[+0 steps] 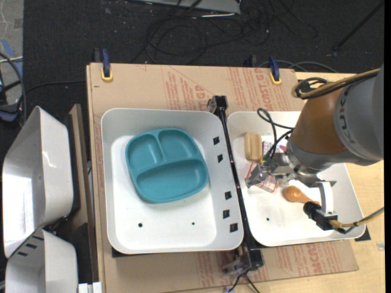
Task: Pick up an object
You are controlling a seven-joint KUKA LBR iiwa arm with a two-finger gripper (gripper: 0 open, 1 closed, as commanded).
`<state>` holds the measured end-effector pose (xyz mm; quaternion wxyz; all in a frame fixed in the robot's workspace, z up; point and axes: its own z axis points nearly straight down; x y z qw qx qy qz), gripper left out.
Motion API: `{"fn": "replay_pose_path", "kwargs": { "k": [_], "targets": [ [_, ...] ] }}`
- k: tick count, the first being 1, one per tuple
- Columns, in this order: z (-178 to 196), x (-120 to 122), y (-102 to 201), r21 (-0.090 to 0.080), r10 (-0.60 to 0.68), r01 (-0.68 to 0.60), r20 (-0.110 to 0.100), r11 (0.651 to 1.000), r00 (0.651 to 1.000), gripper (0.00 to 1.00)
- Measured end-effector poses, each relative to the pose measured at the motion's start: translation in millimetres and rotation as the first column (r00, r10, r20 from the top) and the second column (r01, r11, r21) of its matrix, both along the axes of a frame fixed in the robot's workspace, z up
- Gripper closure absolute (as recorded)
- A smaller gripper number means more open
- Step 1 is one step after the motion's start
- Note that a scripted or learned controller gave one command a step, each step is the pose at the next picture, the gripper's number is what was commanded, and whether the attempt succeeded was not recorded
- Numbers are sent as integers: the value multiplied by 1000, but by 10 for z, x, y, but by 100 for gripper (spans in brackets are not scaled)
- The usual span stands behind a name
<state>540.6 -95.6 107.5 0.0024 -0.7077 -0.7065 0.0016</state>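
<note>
Gripper low over clutter in right bin

Thick, rounded arm, grey shell on the upper segment with a broad orange-brown band below it. Smooth, slightly glossy casing, no visible screws. Yellow and black cables looped over the top of the orange section. Thin black wires trailing by the wrist toward a metallic, cluttered tool.
</note>
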Motion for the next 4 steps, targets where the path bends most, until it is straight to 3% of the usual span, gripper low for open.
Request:
{"fn": "replay_pose_path", "kwargs": {
  "k": [1,3,4],
  "targets": [
    [138,14,-1,0,-1,1,5,1000,1000,100],
    [1255,-41,16,-2,6,-6,12,1000,1000,100],
    [1382,-33,17,-2,5,-5,8,1000,1000,100]
  ]
}}
